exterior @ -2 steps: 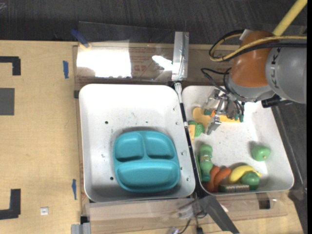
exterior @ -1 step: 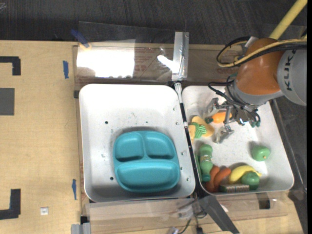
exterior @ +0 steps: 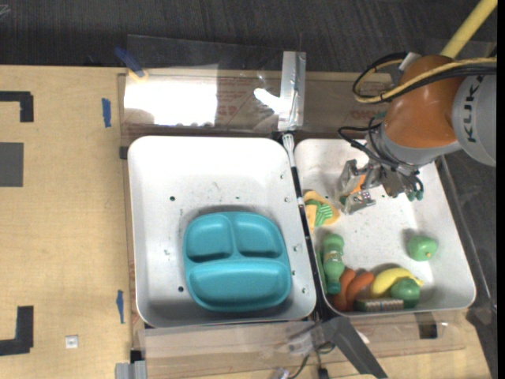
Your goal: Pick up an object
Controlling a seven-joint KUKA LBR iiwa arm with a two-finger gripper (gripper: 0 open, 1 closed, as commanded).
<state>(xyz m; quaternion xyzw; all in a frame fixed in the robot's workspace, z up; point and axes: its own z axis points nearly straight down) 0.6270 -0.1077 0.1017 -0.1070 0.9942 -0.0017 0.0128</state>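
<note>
My gripper (exterior: 357, 188) hangs low over the upper left part of the right bin (exterior: 454, 235), below the orange wrist band (exterior: 418, 109). A small orange patch shows at the gripper, and I cannot tell what it is. Just left of the gripper, a yellow, orange and green toy (exterior: 319, 209) lies against the bin's left wall. A green toy apple (exterior: 422, 247) sits to the lower right. Along the front lie a green bottle-shaped toy (exterior: 332, 253), orange carrots (exterior: 353, 283), a yellow banana (exterior: 392, 277) and a green piece (exterior: 407, 291).
The left bin (exterior: 150, 212) holds a teal divided plate (exterior: 235, 260). A clear plastic sheet (exterior: 205, 93) with a taped strip lies behind the bins. Black and yellow cables (exterior: 379, 73) loop above the wrist. A cardboard surface (exterior: 55, 212) lies to the left.
</note>
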